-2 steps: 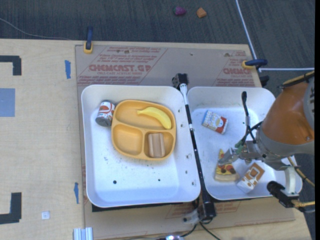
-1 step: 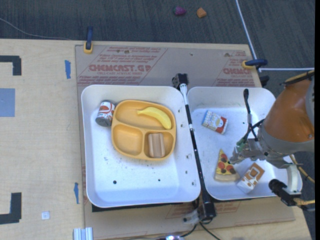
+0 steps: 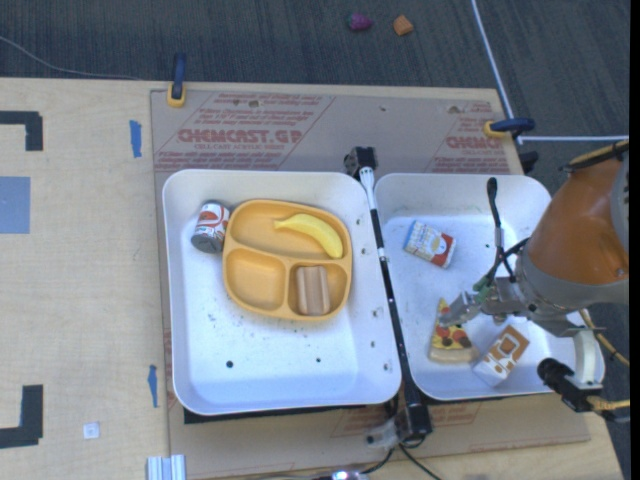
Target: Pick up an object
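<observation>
Two smooth white bins [image 3: 200,368]; hand [image 3: 458,313] above a wedge-shaped pizza slice [image 3: 451,342]; its grip unclear.

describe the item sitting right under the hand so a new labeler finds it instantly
Start at the right-hand white bin, then go to its lower middle, just below the hand. The pizza slice toy lies there: a yellow wedge with red dots, unlike the brown-and-white carton beside it or the white carton further up.

Claw [image 3: 462,311] low in right bin [image 3: 420,368], seemingly touching pizza slice toy [image 3: 450,340]; banana [image 3: 312,233] on yellow tray [image 3: 250,273].
</observation>
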### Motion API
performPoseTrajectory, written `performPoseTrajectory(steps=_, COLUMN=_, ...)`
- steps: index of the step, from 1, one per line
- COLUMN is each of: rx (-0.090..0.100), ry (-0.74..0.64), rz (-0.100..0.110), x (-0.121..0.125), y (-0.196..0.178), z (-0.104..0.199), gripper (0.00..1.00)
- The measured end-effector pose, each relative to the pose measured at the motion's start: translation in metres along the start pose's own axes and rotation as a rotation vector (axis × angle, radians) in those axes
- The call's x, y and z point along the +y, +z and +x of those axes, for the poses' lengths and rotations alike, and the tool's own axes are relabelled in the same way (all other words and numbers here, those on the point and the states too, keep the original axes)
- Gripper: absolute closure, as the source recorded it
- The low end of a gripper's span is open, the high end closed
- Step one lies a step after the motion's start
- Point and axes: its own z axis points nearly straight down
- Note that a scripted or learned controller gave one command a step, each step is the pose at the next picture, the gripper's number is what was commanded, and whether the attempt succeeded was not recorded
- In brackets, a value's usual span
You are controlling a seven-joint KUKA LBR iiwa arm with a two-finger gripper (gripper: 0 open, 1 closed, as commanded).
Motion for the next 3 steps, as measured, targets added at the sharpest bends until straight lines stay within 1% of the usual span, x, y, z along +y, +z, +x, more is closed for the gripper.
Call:
performPoseTrajectory(steps=1, rx=0.002, ry=0.0, rz=0.004, x=-0.001, y=0.029, z=0.01, gripper=0.0)
performPoseTrajectory(steps=2, rx=-0.009, ry=0.005, rz=-0.007, x=0.001, y=0.019, z=0.006, gripper=1.0)
performPoseTrajectory(steps=3, rx=0.003, ry=-0.004, rz=0.006, x=-0.001, y=-0.066, z=0.078, gripper=1.0)
